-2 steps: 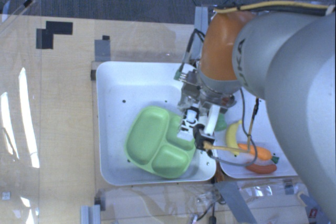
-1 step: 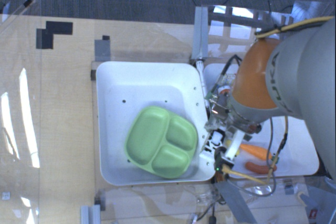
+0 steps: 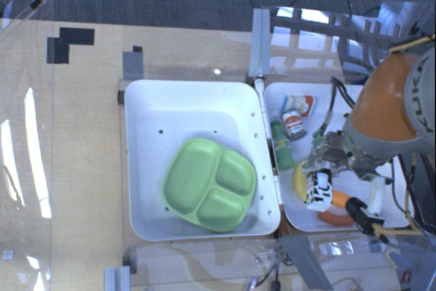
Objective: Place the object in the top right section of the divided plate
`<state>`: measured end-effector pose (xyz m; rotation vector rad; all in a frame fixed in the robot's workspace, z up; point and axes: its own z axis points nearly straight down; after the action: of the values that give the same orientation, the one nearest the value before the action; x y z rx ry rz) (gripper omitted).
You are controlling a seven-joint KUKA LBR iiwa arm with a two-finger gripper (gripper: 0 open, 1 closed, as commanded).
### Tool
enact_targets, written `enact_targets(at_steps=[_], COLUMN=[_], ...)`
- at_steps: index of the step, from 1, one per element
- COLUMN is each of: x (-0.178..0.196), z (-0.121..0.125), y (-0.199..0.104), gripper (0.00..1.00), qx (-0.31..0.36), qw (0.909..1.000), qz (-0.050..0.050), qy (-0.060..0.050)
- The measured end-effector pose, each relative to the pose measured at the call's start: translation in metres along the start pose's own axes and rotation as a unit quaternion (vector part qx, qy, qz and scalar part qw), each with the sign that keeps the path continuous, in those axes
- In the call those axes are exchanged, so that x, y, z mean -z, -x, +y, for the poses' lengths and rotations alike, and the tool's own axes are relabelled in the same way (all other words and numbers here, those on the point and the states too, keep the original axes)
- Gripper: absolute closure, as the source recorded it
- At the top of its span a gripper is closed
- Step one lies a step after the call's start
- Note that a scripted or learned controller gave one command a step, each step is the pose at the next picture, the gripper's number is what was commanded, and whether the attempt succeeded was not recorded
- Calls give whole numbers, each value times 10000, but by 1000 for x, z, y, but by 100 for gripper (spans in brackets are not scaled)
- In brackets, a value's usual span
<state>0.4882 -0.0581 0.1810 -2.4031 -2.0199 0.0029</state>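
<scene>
Green divided plate (image 3: 210, 184) in left bin (image 3: 150, 119)

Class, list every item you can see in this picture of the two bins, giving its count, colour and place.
Divided plate: one, green, in the left bin.
Right bin: one, white, beside the left bin.
Can: one, red and white, upper part of right bin.
Packet: one, white with red, just above the can.
Bottle: one, green, along right bin's left wall.
Black-and-white object: one, under the gripper.
Yellow object: one, left of that.
Gripper: one, grey, over right bin.
</scene>
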Motion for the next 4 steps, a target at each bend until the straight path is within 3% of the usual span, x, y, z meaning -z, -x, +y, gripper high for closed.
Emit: enact_targets(at_steps=[1, 2, 3, 4], x=[1, 0, 2, 4], z=[45, 18, -12, 32], y=[-89, -146, -89, -45], gripper=[100, 100, 100, 100], qx=[9, 740, 3140, 2091], qw=[10000, 9973, 9494, 9779], qz=[1, -4, -7, -6], qy=[15, 3, 36, 26])
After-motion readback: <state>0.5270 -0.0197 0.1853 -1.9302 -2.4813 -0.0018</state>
